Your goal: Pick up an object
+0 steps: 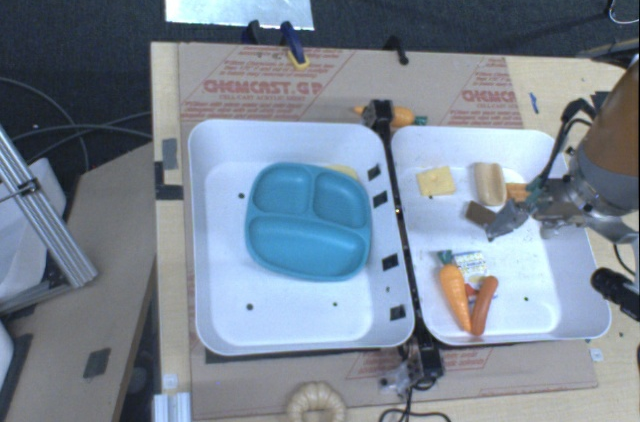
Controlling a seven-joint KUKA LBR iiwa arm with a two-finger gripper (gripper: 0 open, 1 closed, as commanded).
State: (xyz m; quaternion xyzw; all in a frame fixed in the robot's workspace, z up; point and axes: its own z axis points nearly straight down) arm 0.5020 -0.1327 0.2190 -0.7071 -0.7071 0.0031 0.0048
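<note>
Reach step: the gripper [497, 222] hovers in the right bin [575, 315], finger spread impossible to tell; carrot [455, 295] at seven o'clock needs descent

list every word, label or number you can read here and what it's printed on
"CHEMCAST GP" in red, on the brown board behind the left bin.
The same red print repeats on the board behind the right bin, cut off and too blurred to read whole.
Small label by the toy carrot: too small to read.
</note>
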